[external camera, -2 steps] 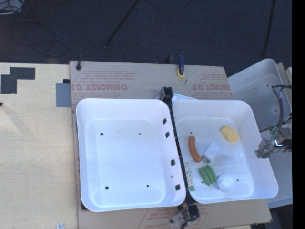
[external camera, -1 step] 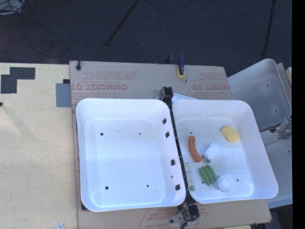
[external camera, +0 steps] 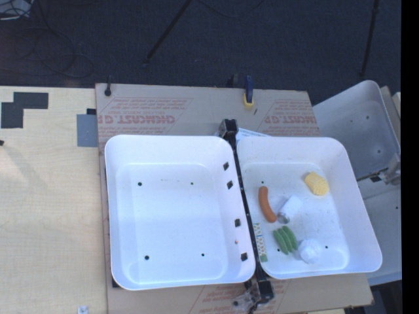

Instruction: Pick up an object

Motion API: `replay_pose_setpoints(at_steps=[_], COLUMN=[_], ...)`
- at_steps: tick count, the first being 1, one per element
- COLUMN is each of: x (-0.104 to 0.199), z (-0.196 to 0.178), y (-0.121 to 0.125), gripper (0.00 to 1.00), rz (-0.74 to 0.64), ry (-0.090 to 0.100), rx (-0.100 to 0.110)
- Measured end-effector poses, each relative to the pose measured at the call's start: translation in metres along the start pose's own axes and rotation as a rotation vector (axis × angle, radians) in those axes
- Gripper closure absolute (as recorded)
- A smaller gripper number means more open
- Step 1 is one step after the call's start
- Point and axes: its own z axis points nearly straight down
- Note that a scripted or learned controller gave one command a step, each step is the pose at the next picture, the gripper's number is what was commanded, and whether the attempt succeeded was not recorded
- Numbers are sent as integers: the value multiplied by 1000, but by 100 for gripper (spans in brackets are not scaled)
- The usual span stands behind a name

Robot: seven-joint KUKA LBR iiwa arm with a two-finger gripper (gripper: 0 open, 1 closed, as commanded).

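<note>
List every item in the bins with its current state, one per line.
Orange sausage-shaped toy: lying flat in right white bin.
Yellow lumpy piece: resting, apart from others.
Green ridged pod: lying flat.
White block: beside sausage.
White round piece: beside pod.

- Two bins side by side on a cardboard sheet [external camera: 163, 110] on the counter [external camera: 46, 208].
- Sausage [external camera: 266, 203] in right bin [external camera: 353, 175], near the divider with the left bin [external camera: 124, 169].
- Lemon [external camera: 316, 183] right of sausage, further back.
- Pea pod [external camera: 285, 239] in front of sausage.
</note>
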Motion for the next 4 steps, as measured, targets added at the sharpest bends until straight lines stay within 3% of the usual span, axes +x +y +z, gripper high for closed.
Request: replay_pose_setpoints(at_steps=[1,2,3,4], x=[-14,-15,-13,-15], z=[91,4,118,-9], y=[-2,0,-2,0], gripper=[100,100,100,100], rz=[3,1,2,0], ry=[4,-2,5,-3], rx=[12,-3,14,-7])
